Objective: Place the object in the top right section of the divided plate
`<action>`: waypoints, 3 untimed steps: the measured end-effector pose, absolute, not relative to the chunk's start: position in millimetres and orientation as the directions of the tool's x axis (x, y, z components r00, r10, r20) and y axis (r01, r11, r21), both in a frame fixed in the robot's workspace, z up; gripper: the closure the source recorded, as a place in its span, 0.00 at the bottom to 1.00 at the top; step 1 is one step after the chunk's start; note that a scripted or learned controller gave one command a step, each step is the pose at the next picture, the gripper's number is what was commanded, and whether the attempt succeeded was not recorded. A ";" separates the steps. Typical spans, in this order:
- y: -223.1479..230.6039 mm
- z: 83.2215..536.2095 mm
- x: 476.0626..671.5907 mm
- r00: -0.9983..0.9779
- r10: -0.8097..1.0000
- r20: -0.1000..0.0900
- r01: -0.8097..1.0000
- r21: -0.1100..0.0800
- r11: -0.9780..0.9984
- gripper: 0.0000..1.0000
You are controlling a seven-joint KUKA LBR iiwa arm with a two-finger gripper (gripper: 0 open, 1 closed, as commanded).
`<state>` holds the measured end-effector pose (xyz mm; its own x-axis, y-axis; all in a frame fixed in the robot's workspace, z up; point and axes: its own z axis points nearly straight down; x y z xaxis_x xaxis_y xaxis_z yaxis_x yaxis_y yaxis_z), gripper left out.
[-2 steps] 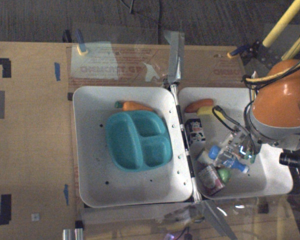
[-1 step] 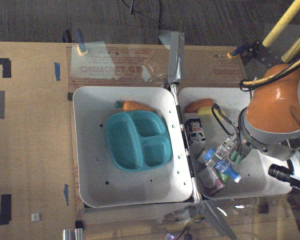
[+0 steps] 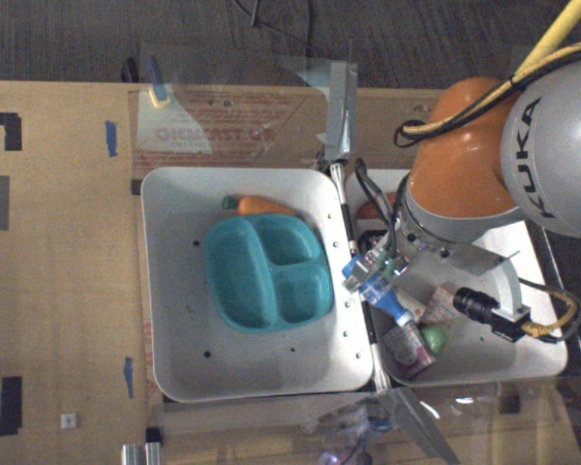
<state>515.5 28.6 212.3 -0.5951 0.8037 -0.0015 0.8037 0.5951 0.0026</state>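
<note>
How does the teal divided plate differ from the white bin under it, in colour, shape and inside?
The divided plate is teal; the left bin is white. The plate is rounded and sits turned at an angle; the bin is nearly square and lies straight along the bench. Ridges split the plate into three sections; the bin's floor is one flat, undivided surface. Both are shallow with raised rims.

A single fixed camera looks steeply down from above the bench point(image 3: 58, 260), taking in both white bins point(image 3: 174, 337) side by side, the arm point(image 3: 504, 153) entering from the right.
</note>
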 end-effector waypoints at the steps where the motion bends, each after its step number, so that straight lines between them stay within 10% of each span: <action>1: 53.3 208.0 525.7 -0.770 0.637 -0.004 0.637 0.003 0.770 1.00; 2: 29.2 190.3 562.7 -0.937 0.349 -0.006 0.349 0.003 0.937 1.00; 3: 29.2 190.4 562.8 -0.937 0.349 -0.006 0.349 0.003 0.937 0.00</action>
